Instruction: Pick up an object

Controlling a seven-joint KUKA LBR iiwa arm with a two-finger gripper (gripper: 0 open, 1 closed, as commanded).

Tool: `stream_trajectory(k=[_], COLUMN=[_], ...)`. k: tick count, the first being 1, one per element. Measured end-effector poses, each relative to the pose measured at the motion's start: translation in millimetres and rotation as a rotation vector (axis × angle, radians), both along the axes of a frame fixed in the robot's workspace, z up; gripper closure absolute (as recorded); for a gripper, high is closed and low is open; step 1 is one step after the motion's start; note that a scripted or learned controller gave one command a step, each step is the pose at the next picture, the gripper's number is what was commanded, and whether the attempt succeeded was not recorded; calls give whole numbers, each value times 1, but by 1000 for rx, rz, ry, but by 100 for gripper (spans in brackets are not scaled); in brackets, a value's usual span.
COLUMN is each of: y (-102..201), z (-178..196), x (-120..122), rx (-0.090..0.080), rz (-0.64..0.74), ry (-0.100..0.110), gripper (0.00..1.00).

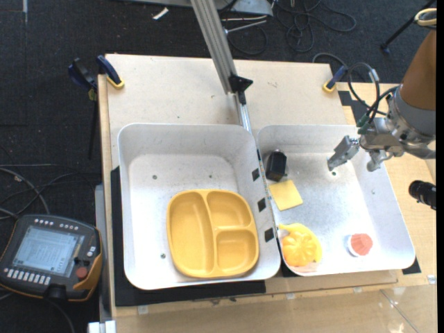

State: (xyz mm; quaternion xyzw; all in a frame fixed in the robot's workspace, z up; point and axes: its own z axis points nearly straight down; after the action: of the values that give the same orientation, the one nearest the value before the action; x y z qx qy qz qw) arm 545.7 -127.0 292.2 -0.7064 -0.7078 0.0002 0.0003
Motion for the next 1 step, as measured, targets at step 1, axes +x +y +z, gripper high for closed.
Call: stream_trajectory(k=[1], y=[0], z=[0], x=[0], rx=[0], rz=[-1], ry=[-1], gripper=[0])
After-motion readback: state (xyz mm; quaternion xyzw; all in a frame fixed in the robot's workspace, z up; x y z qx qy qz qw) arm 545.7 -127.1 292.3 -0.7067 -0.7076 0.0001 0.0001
